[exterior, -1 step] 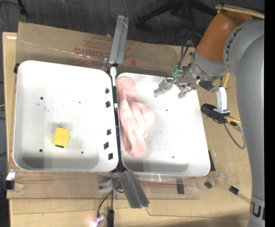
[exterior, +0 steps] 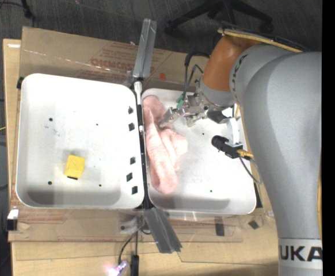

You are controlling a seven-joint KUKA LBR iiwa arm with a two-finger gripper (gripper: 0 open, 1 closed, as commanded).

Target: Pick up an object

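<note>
Right bin (exterior: 213, 180): claw (exterior: 172, 116) just beside pink cloth (exterior: 162, 154)

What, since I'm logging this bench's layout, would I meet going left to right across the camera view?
Yellow block in the left bin → pink cloth along the left wall of the right bin → grey arm. The gripper overlaps the cloth, so it is left out.

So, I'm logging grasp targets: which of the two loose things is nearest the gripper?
The pink cloth, right beside the gripper in the arm's bin; the yellow block lies in the other bin.
</note>
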